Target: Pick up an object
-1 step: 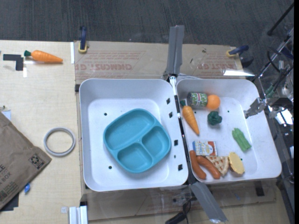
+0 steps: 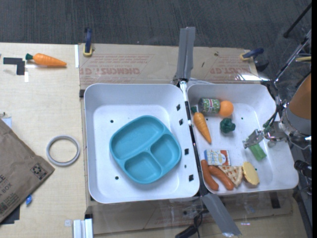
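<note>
You are looking down from a single fixed camera above the bench (image 2: 39,108), tilting at a slant toward its far edge. It is sitting far enough back to be taking in both white bins: the right bin (image 2: 267,113) lying under the gripper (image 2: 253,138), and the left bin (image 2: 94,133) lying well to the gripper's left.

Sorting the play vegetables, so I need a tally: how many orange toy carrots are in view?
2. One orange toy carrot with a green top lies on the wooden bench, far left. The other orange toy carrot lies in the right white bin near its left wall. None seems hidden.
</note>
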{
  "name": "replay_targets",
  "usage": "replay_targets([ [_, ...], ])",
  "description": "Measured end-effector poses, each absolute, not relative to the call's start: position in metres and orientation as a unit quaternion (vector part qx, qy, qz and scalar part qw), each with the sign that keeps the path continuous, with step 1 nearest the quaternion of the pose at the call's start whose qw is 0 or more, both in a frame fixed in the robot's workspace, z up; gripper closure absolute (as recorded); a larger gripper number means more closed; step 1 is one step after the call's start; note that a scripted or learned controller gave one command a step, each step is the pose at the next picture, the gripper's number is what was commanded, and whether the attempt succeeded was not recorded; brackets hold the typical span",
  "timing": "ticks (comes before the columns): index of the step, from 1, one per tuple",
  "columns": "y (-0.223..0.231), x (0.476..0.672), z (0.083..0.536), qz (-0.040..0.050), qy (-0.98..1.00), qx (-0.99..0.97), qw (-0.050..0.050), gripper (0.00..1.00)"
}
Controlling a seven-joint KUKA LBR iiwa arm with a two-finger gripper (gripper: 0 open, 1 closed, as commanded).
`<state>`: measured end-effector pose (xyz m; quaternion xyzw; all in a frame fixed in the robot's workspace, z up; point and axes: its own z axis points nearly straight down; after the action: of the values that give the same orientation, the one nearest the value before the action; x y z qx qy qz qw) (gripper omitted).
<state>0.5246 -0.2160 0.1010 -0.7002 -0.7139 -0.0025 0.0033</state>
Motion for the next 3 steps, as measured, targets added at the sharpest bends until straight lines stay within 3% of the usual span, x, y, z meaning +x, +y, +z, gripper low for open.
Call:
replay_targets([
  [1, -0.222, 0.548, 0.196, 0.0004, -0.737, -0.676, -0.001, 0.00],
  [2, -0.214, 0.521, 0.092, -0.0039, -0.715, -0.699, 0.003, 0.00],
  [3, -0.218, 0.520, 0.101, -0.0013, -0.714, -0.700, 0.001, 1.00],
])
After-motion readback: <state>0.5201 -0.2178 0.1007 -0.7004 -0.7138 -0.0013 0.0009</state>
